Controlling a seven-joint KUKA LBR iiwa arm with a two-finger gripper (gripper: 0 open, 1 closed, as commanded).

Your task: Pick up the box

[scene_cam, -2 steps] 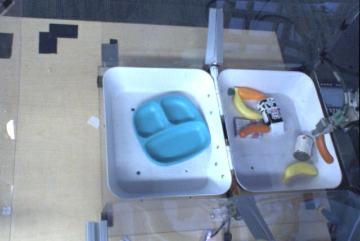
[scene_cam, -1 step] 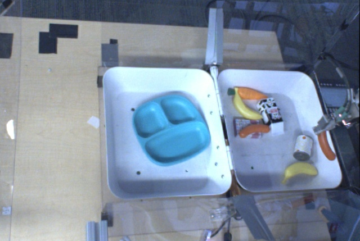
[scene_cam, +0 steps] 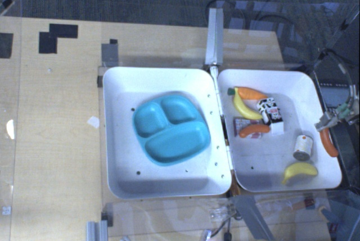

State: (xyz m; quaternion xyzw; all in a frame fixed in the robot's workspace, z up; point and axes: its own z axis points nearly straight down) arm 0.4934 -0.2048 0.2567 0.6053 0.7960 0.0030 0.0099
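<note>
- Blue divided plate point(scene_cam: 170, 136) sits mid left bin point(scene_cam: 112, 139); not part of the job.
- Right bin point(scene_cam: 247, 178): box point(scene_cam: 251, 124), flat, lies near the divider under a banana point(scene_cam: 246, 106) and sausage point(scene_cam: 254, 130); long axis prob. across the bin.
- Hand point(scene_cam: 337, 116) at far right rim, box well to its left; can't tell hand's state, too blurred.

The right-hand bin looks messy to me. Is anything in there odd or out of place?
Mostly it's just a loose jumble. One oddity: an orange sausage-shaped toy lies across the right bin's right rim, half out. Inside, the small box leans against a banana, and a can lies tipped.
</note>
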